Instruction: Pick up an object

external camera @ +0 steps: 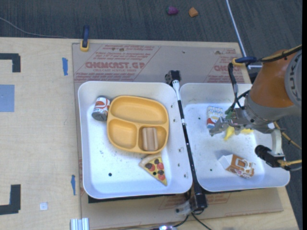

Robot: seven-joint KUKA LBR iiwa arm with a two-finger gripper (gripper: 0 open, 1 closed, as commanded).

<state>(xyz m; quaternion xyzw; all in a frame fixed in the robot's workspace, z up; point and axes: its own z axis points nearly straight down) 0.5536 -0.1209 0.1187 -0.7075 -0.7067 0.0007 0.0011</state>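
Grey carpet runs along the top of your view, with a plywood bench (38,128) below it carrying two white bins. Start at the left bin (91,176): a small can (100,108) lies on its side at about ten o'clock, touching the rim of a yellow divided plate (136,123). A brown block (149,139) sits in the plate's lower right compartment, and a toy pizza slice (156,169) lies just off the plate at five o'clock, its tip toward the bin's lower right corner.

Move across the divider to the right bin (201,171). A small carton (214,116) with blue and red print lies near the middle toward twelve o'clock, its long axis roughly twelve to six. A yellow piece (230,131), banana-like, lies just beside it, partly under the tool; what you can see runs roughly from two o'clock to seven o'clock, though its ends are covered. An orange snack packet (240,166) sits at five o'clock, well apart, long axis about ten to four.

Your gripper (221,126) hangs low between the carton and the yellow piece. You cannot tell from this angle whether it stands apart or together, nor whether anything is caught in it.

My judgement: the grasp is being set up on one of those two. To do it well, commit to a single target, straddle it across its short axis, and go down straight so the neighbour is not nudged against it.
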